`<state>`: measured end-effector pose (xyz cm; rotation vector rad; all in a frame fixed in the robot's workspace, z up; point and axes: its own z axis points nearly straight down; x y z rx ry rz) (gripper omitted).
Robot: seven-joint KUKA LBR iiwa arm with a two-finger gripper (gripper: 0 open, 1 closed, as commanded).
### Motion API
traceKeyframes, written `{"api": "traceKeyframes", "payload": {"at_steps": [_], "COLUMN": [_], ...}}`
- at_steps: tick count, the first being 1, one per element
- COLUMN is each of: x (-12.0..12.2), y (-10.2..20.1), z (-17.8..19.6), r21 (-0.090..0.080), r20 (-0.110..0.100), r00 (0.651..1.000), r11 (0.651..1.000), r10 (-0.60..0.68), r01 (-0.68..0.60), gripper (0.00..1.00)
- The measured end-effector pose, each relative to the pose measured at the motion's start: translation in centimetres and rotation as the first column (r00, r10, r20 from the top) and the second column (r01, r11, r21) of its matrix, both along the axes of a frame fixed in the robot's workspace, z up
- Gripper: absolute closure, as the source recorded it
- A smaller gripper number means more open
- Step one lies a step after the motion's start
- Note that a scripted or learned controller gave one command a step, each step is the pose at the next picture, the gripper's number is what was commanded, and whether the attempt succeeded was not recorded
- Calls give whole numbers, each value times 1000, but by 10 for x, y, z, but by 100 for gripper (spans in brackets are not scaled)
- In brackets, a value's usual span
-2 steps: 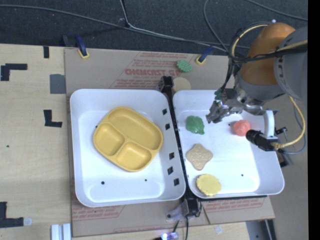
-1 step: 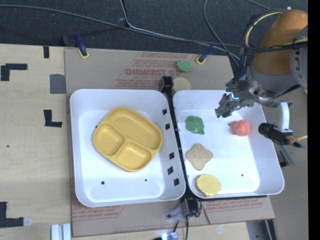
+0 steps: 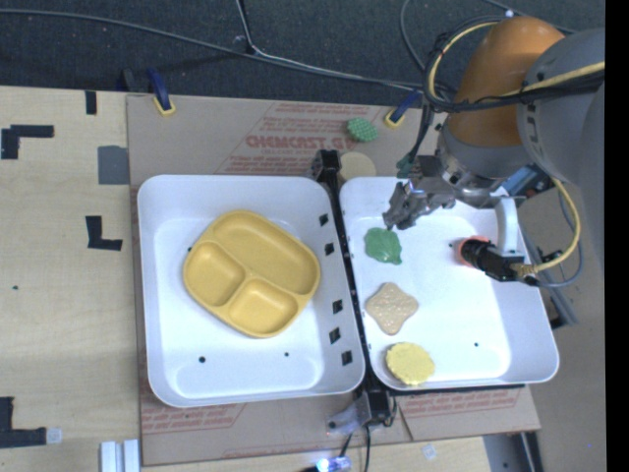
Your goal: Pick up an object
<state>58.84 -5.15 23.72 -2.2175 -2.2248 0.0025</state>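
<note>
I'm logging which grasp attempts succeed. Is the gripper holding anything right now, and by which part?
Nothing is held. The two-finger gripper hangs just above the crinkled green leaf-shaped toy in the right-hand shallow white bin, with no object between its fingers.

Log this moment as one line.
gripper: above right bin, beside green piece | holding: nothing seen | right bin also: tan piece, yellow piece | left bin: yellow tray
</note>
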Motion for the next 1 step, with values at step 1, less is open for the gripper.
{"api": "traceKeyframes", "payload": {"at_steps": [1], "x": [14], "y": [59], "z": [-11], "r21": [1], "r20": [0], "r00": [1000], "r11": [1000], "r10": [3], "r01": [-3], "gripper": [100]}}
